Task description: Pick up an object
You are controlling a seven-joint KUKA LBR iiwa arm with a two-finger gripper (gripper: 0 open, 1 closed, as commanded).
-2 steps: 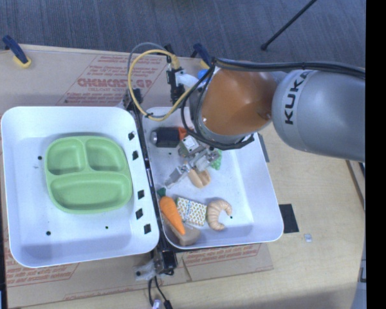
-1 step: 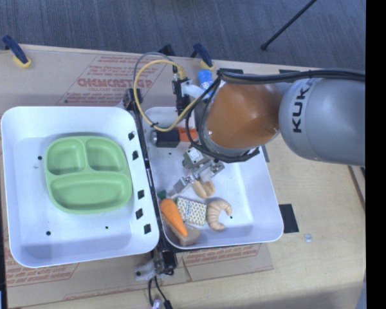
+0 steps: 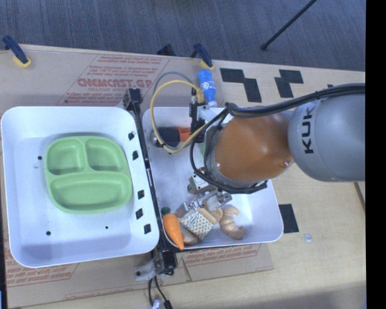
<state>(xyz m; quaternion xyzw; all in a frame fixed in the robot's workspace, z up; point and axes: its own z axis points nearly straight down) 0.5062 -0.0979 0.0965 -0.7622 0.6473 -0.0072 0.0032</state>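
Near-edge pile — carrot (image 3: 173, 230), checkered block (image 3: 197, 223), croissant (image 3: 231, 222) — just nearward of gripper (image 3: 202, 201) in right bin (image 3: 270, 206); carrot leftmost; finger spread unreadable.

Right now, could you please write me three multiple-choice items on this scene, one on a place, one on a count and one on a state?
1. Where does the carrot lie?
A. In the left bin
B. In the right bin, near its front left corner
C. On the cardboard

2. How many compartments has the green plate?
A. Two
B. Three
C. Five

3. How does the green plate sit?
A. Flat in the left bin
B. Leaning on a wall
C. Upside down

Answers: 1 B, the carrot rests in the right bin. 2 B, two small wells above one long one. 3 A, it lies level, wells up.
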